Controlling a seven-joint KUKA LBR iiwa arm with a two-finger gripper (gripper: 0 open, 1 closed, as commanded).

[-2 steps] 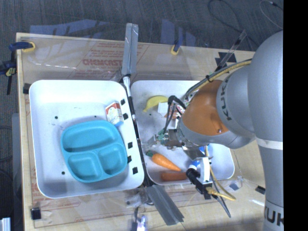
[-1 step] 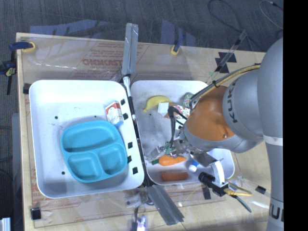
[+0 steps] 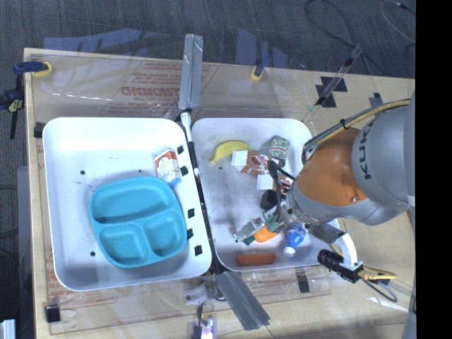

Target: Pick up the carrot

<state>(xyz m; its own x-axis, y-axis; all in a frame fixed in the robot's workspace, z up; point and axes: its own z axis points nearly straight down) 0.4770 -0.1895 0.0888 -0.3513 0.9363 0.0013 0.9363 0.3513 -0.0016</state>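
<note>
Beneath your camera lies a pale wooden bench on dark carpet, with two shallow white bins side by side so the arm can work in one and deposit in the other. Your left bin holds a blue divided tray and, at its far right corner, a small red-and-white carton leaning by the wall. Your right bin holds the clutter. The arm comes in from the right, its orange band bulging over the bin's right half, hiding part of what lies under it.

From larger to smaller inside that bin: a yellow banana at the far side, a brown sausage-shaped item along the near wall, a green-labelled can far right, a small white bottle with a blue cap, and the carrot.

The carrot sits in the near right part of the bin, just beside the bottle. You see just a short orange stub, so its long axis and pointing end are hard to judge; it seems to run roughly left to right.

The gripper reaches down right at the carrot, one silvery finger stretching left. Whether it has closed on the carrot, you cannot tell.
</note>
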